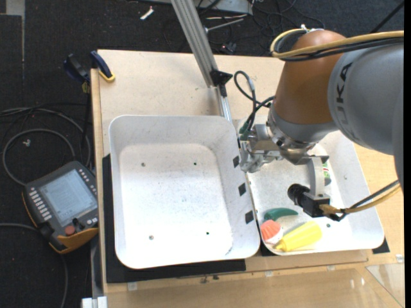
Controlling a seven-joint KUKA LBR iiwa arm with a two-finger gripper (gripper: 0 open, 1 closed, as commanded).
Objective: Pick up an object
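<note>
Well, the left bin [128, 133] offers nothing to grab, so the gripper [253, 158] hangs over the right bin's [363, 230] inner edge. Whether it is open or closed I cannot tell. A green piece [280, 213], an orange piece [271, 230] and a yellow object [300, 236] huddle in the near corner.

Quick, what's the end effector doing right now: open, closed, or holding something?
End effector: cannot be told from this view; it hangs at the left wall of the right bin.

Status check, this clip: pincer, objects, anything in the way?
Pincer over right bin, near its left wall. Yellow object, green object lie apart, nearer front. Nothing between them.
</note>
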